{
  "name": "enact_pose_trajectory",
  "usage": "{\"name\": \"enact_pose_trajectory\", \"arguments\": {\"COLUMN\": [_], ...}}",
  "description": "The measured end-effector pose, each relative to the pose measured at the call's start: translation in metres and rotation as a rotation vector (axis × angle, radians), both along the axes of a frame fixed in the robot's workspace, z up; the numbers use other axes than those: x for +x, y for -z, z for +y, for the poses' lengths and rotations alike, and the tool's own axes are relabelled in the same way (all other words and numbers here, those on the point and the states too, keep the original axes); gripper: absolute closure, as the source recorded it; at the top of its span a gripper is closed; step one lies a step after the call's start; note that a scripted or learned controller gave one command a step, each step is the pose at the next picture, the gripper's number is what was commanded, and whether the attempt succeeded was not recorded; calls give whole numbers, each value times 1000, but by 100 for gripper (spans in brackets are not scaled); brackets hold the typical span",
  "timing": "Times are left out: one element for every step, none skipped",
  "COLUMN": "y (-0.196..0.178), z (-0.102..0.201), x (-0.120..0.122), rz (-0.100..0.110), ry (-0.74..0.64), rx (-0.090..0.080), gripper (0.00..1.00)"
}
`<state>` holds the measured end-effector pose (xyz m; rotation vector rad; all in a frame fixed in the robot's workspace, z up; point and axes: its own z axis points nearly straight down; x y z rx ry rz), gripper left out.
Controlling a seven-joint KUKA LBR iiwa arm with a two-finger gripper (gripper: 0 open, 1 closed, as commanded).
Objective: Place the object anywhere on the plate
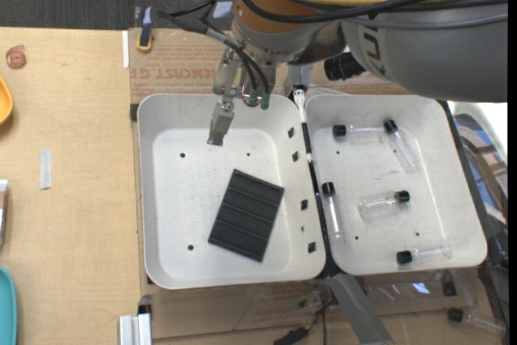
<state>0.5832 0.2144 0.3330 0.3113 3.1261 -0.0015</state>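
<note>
Gripper [218, 125] hangs over the left bin [153, 174], nothing seen in it and grip state not readable from here; black ridged plate [246, 215] lies apart below, clear tubes [380, 206] sit in the right bin [452, 174]; risk: arriving without an object.

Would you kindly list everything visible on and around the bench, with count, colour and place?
Bins: two, white, side by side; left bin, right bin.
Ridged plate: one, black, flat in the left bin.
Vials: five, clear with black caps, in the right bin, e.g..
Cardboard sheet: one, brown, behind the bins.
Clamp: one, blue and orange, at the cardboard's corner.
Arm: one, grey with orange band.
End effector: one, grey, over the left bin's far side.
</note>
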Motion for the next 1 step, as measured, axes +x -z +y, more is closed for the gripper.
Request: {"name": "enact_pose_trajectory", "arguments": {"y": [-15], "z": [14], "x": [-2], "rz": [-4], "ry": [-610], "rx": [2], "gripper": [0]}}
